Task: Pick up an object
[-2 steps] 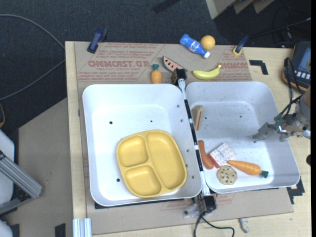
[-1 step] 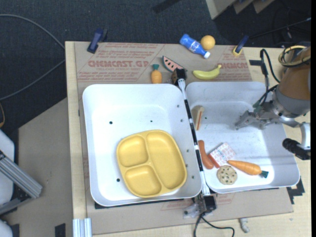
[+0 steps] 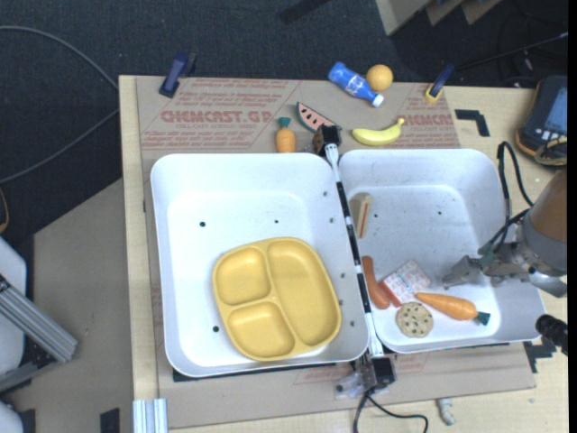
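The approach step is judged to be in hand: the grey two-finger hand [image 3: 471, 271] is seen low over the right shallow white bin [image 3: 424, 165], its fingers apart and clamped on nothing. The nearest candidate — an orange toy carrot with a green tip [image 3: 449, 306] — lies just beside it on the bin floor, near a round speckled cookie [image 3: 414, 318]. The next move calls for a short shift over the carrot, a descent astride it, then closing.

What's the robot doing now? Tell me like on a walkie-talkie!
Gripper low in right bin, holding nothing. Carrot just below it, cookie and hot dog nearby. Path clear.
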Action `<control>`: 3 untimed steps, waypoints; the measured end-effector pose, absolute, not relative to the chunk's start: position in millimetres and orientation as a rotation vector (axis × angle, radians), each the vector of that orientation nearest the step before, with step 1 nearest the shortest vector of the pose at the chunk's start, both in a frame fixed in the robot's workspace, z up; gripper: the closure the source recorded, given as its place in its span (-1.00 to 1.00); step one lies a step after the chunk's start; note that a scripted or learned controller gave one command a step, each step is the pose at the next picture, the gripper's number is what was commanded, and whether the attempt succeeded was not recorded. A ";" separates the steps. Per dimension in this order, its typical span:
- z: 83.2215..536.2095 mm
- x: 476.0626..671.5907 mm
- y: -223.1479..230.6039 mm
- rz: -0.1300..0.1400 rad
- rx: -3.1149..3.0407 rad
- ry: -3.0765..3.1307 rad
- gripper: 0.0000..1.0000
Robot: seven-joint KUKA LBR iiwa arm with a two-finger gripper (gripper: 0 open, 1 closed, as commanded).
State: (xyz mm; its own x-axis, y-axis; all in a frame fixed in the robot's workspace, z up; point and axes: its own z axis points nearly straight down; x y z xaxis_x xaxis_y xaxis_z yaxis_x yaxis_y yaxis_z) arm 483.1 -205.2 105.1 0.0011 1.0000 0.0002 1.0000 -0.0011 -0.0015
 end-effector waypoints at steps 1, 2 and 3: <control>84.4 562.7 -142.1 -0.002 -2.220 -2.223 -1.00; 161.4 576.0 -225.3 0.001 -2.225 -2.223 -1.00; 107.1 478.2 -219.9 0.002 -2.222 -2.219 -1.00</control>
